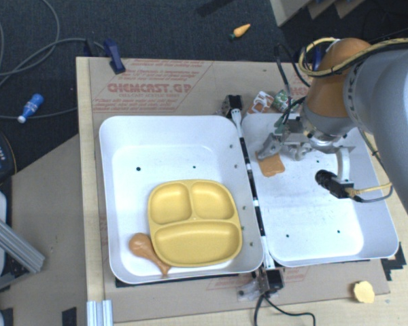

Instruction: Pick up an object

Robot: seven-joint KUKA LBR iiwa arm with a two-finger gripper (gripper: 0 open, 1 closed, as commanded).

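I reach in from three o'clock with my end effector (285,143) low over the right bin (326,240), up near that bin's eleven o'clock corner. Just below it, toward seven o'clock, a small orange-brown flat piece (271,165) lies on the bin floor beside the divider; I judge this to be my target, and it appears to touch or sit just under my fingertips, though I cannot tell whether the fingers are spread or closed, since the wrist hides them from above. Nothing shows the piece lifted or gripped, so I count the pick as not yet done: the approach looks complete, the closing and lifting remain. In the left bin (115,182) a yellow divided plate (194,221) sits at its five o'clock area, with an orange drumstick-shaped toy (147,249) touching the plate's seven o'clock edge. On the tabletop (149,80) a small yellow object (363,291) lies past the right bin's five o'clock corner. The risk I see is the thin piece lying flat, which gives my fingers little to close on.
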